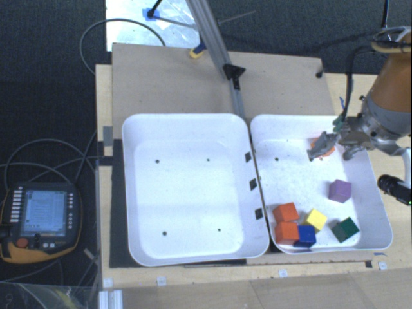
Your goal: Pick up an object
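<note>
Nearest the camera, along the front wall of the right bin (383, 234), sits a tight cluster: two orange blocks (286, 221), a blue block (307, 235) and a yellow block (316, 219), all touching or nearly so, with a green block (346, 229) just beside them and a purple block (340, 190) a little further back. Further back again, the claw (327, 145) hangs over the same bin with a small orange piece (320, 147) right at its tips. Whether the claw is clenched on that piece or merely above it I cannot tell; the fingers blur into the wrist hardware and their gap is not readable. If the hold is only on a corner, the piece could slip and drop back into the bin, or tumble toward the divider. Much of the arm is cut off at the right. The left bin (129, 172) and the counter (167, 76) lie well apart from the claw
</note>
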Action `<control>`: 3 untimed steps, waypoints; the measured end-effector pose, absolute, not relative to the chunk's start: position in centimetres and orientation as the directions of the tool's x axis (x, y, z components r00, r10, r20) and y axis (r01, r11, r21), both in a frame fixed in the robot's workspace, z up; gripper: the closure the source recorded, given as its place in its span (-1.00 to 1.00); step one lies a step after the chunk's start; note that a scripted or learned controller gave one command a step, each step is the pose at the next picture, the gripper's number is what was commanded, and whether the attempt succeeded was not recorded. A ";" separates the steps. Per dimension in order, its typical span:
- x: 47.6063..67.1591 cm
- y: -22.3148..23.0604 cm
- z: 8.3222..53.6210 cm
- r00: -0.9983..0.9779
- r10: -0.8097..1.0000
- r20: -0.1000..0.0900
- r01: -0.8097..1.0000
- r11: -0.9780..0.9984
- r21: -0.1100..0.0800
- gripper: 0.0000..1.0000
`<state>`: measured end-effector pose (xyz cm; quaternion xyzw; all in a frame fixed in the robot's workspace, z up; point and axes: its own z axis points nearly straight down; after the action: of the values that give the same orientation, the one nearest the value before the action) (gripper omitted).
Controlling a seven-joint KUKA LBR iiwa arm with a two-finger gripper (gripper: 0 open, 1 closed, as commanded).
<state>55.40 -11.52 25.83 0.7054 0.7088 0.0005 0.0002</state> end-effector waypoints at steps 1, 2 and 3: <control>55.4 -11.5 25.9 -0.004 1.000 0.000 1.000 0.004 0.002 -1.00; 56.3 -11.8 21.0 -0.002 1.000 0.000 1.000 0.002 -0.002 -1.00; 55.8 -11.3 16.5 -0.003 1.000 0.001 1.000 0.003 -0.003 -1.00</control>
<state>55.78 -11.25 16.47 0.7062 0.7080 -0.0008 -0.0013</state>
